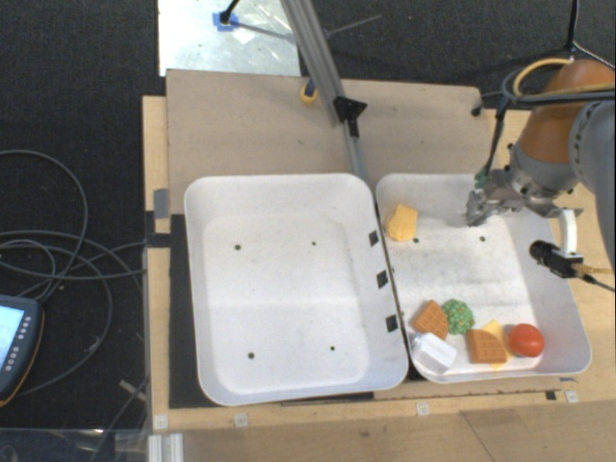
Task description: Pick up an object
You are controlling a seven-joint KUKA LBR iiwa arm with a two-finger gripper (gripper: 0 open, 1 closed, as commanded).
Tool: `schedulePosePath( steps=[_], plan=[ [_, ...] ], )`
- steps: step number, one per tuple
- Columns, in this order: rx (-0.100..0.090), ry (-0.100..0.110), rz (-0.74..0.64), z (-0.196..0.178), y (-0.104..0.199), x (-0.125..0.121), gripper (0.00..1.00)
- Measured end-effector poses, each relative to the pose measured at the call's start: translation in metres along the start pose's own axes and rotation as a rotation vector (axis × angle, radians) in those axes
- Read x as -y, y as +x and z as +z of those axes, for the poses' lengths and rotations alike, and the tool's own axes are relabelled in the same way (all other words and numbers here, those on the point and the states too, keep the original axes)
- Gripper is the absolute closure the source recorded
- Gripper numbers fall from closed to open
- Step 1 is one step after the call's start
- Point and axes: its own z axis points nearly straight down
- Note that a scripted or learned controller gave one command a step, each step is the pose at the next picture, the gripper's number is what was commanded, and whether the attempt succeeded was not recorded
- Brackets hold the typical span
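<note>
One fixed camera looks down at a slant from above the surface point(289, 123), taking in both white bins point(289, 287) from moderate height

Robot lab: bench point(192, 133), teach pendant point(14, 340), floor cables point(67, 248).

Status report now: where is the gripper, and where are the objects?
Gripper over right bin's far edge, nothing seen held. Yellow piece nearest, unobstructed. Other objects clustered at near edge.
</note>
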Motion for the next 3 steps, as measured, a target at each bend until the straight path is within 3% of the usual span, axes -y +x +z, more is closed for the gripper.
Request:
schedulePosePath(
  steps=[3],
  plan=[
    [0.001, -0.003, 0.004, -0.142, -0.016, -0.011, 1.00]
  ],
)
